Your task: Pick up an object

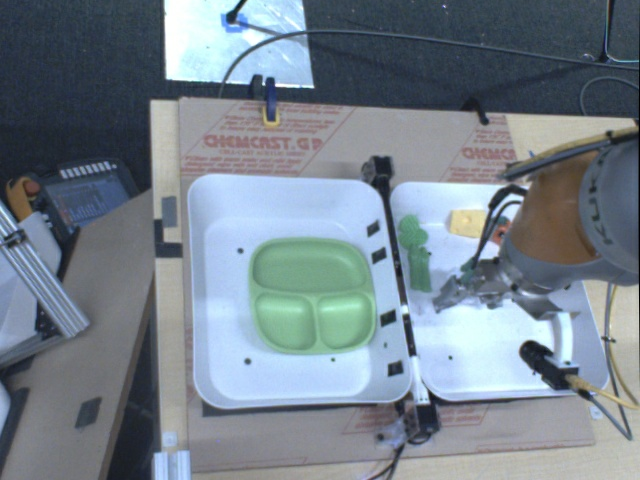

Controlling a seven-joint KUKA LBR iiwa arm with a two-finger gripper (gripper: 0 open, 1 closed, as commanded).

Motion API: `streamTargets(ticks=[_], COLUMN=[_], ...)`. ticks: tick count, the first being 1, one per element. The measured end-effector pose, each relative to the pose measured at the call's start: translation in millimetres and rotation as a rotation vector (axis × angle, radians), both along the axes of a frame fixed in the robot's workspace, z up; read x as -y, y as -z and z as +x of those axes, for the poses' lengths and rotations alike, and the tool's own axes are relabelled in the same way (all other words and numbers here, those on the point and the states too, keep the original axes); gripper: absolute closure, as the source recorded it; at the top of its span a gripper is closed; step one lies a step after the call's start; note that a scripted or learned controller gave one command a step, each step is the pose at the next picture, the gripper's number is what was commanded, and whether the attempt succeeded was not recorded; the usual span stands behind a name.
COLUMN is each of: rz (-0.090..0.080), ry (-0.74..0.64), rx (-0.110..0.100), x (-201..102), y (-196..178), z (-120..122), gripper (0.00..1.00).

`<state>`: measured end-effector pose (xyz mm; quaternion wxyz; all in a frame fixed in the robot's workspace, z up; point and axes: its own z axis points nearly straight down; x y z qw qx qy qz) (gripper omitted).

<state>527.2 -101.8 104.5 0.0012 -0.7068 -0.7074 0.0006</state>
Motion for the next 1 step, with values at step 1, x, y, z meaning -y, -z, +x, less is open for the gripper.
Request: streamTargets(ticks=[1], rz=[-0.001], ry=[0.000], rx=[0.005], x=[0.4], y=[-12.7], z=[1.3], gripper=[1.00])
